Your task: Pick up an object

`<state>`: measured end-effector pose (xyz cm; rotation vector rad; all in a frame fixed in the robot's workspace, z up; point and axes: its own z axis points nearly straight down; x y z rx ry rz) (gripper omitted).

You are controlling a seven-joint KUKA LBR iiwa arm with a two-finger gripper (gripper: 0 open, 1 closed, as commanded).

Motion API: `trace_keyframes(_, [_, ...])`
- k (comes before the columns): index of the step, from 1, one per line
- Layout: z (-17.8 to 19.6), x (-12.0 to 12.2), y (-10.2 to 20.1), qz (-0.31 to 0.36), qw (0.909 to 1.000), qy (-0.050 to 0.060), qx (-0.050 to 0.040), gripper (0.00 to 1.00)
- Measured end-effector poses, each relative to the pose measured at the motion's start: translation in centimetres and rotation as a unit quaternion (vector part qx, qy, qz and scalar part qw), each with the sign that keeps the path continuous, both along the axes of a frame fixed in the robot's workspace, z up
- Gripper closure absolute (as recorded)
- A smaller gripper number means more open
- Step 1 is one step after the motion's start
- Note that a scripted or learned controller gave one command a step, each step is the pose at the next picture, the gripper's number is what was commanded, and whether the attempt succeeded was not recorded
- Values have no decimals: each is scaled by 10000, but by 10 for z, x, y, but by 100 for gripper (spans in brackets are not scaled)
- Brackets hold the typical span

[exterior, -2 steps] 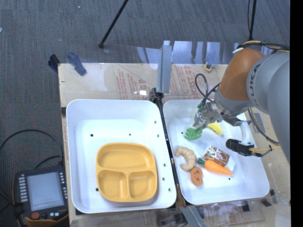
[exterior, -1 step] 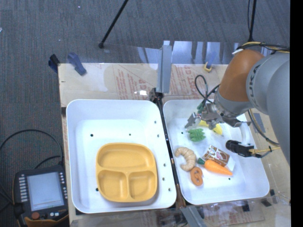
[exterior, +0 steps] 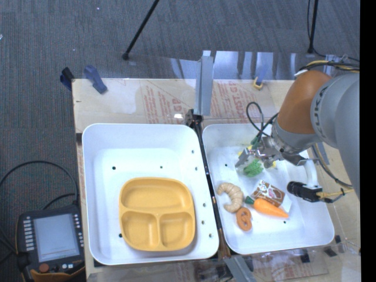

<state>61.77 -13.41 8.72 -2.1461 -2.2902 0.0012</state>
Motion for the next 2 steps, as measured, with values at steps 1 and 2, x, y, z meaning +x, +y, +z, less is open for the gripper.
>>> trace_keyframes(1, [9, 0, -1, -14, 10000, 0, 8, 100])
trace_keyframes(2, [101, 27, 73, 399, 9992, -19, -3, 100])
